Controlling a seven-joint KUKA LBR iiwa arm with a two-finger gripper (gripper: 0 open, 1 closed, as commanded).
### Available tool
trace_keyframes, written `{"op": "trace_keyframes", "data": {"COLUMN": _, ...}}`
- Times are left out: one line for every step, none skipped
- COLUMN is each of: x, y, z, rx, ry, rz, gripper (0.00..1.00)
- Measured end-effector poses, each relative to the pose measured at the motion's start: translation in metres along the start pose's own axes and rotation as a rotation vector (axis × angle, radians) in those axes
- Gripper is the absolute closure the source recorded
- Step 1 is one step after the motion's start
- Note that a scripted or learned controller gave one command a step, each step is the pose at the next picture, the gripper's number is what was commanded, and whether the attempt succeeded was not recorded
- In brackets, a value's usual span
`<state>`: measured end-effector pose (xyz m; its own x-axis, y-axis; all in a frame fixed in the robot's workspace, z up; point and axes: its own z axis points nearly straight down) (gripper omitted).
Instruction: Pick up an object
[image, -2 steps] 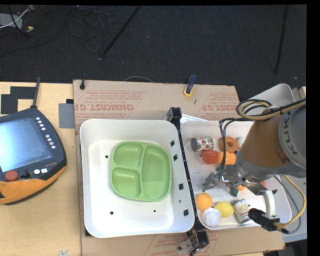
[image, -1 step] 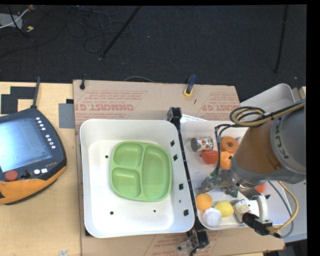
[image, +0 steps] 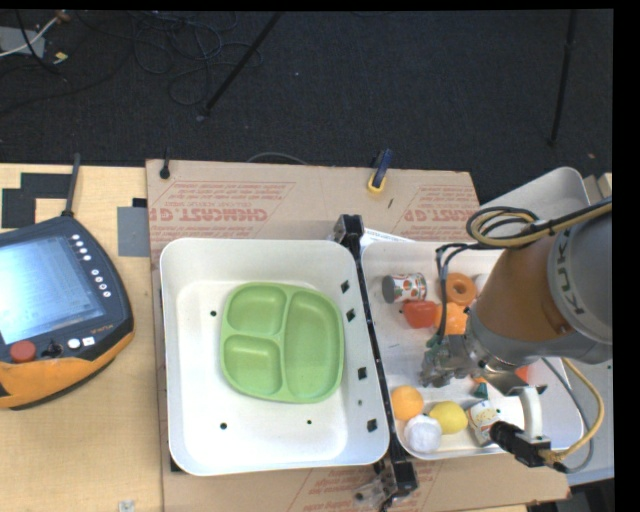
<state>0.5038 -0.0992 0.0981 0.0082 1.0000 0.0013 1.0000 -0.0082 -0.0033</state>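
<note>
The right bin (image: 385, 345) holds several small objects: a red and white can (image: 405, 288) lying on its side, an orange ring (image: 460, 290), a red piece (image: 421, 314), an orange ball (image: 406, 403), a yellow lemon-like piece (image: 449, 417) and a white ball (image: 422, 434). My gripper (image: 440, 368) reaches down into this bin from the right, just above the orange ball and lemon and below the red piece. Its dark fingers are low among the objects, and the wrist hides how they stand.
The left bin (image: 190, 400) carries a green divided plate (image: 282, 341). A black divider (image: 362, 340) runs between the bins. A teach pendant (image: 55, 300) lies on the bench at far left. A blue and yellow clamp (image: 379, 172) sits at the cardboard's back edge.
</note>
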Motion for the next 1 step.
{"op": "trace_keyframes", "data": {"x": 0.0024, "y": -0.0074, "z": -0.0457, "rx": -0.003, "ry": -0.001, "rz": -0.005, "gripper": 1.00}}
